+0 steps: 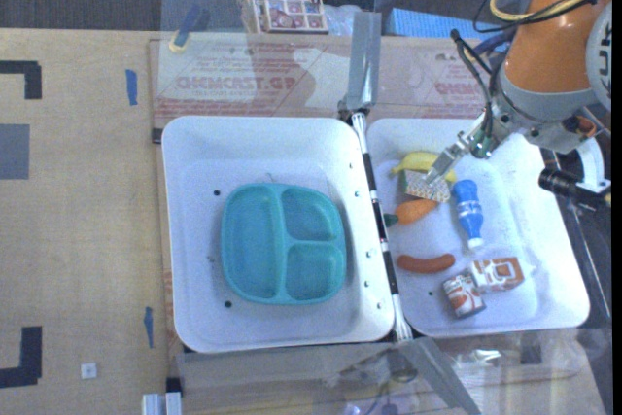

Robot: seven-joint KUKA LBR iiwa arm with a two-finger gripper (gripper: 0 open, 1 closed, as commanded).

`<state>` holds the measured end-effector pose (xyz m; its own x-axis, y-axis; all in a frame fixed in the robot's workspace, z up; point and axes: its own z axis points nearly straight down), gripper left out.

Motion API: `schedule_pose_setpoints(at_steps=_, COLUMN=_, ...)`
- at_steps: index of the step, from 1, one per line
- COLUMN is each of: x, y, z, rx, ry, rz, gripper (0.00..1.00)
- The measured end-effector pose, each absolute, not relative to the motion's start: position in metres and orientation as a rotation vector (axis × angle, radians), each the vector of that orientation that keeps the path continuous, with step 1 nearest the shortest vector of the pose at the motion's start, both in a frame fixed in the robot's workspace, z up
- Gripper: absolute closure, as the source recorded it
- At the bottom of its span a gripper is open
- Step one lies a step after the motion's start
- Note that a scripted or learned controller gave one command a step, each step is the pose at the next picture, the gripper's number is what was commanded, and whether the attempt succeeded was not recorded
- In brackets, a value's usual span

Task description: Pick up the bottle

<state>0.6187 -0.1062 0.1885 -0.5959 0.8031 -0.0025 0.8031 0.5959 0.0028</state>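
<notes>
1. The table [78, 209] carries two shallow white bins pushed edge to edge, probably so things can go from one to the other in a short reach.
2. The arm [554, 34], grey with an orange band, leans in from the right over the right bin [569, 306]. It comes in at a slant and is not yet squarely above any item.
3. The left bin [185, 151] holds a teal divided plate [284, 243], lying flat near its middle, well apart from the task's things.
4. The right bin holds the loose clutter, so a pick has to start from there.
5. The bottle [469, 212], blue with a white cap, lies on its side near the middle of the right bin, cap toward the near edge. Lying flat, it likely needs a pinch across its body.
6. Around it: a small carton [498, 274] and a can [464, 296] nearer the camera, a sausage [425, 261] to its left, a carrot [416, 209] and a banana [418, 160] farther left.
7. The pincer [445, 166] hangs over the banana and a speckled block [428, 186], just beside the bottle's far end; I cannot tell its state, and nothing is seen pinched in it.
</notes>
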Motion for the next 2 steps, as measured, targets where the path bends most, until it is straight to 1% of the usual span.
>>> schedule_pose_setpoints(at_steps=1, x=0.590, y=-0.147, z=0.101, rx=1.367, ry=2.825, rz=0.002, gripper=0.00)
schedule_pose_setpoints(at_steps=2, x=0.523, y=-0.202, z=0.087, rx=1.180, ry=2.908, rz=0.005, gripper=0.00)
